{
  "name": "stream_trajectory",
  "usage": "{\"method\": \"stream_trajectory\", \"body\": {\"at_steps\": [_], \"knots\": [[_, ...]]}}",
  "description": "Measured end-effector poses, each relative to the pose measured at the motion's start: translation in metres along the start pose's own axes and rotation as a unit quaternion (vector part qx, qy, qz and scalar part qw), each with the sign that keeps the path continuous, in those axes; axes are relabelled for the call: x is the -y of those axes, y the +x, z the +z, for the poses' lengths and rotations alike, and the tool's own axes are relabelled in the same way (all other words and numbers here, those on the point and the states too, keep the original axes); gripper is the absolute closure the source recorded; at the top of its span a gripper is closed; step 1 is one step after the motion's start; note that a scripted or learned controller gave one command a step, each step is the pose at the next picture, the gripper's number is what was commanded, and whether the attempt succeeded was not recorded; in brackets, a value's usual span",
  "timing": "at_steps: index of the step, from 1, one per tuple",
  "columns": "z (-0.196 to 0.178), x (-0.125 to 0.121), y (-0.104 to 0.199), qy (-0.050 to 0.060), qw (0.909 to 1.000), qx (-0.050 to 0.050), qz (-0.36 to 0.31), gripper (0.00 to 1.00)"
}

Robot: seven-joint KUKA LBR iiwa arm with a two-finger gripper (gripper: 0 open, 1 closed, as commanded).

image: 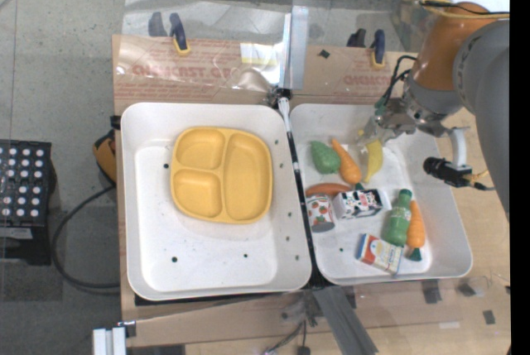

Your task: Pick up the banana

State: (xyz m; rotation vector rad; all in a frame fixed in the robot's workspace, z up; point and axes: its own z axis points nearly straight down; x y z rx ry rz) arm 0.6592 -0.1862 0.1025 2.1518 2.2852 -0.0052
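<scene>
Hovering over banana (374, 157), pincer (374, 132) state unclear; carrot (347, 163) beside, green pepper (324, 156) near

End effector (370, 135) above banana (374, 158), right bin (447, 262), toy foods

Right bin (464, 258) crowded: banana (373, 158) at upper middle, an orange carrot (347, 162) and green vegetable (325, 156) just left of it, gripper (377, 130) right above it. Sausage (330, 189), can (320, 213), milk carton (361, 203) packed below. Green bottle (398, 218), second carrot (416, 227) and small box (380, 253) fill lower right. Bare floor along the bin's right side and top left corner. Left bin (141, 254): yellow divided plate (222, 175) at centre, open floor below and left of it.
</scene>
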Motion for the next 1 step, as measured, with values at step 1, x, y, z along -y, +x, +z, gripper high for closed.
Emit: {"method": "stream_trajectory", "body": {"at_steps": [1], "knots": [[-0.0718,0.0359,0.0657,0.001,0.9969,-0.003,0.079,1.00]]}}
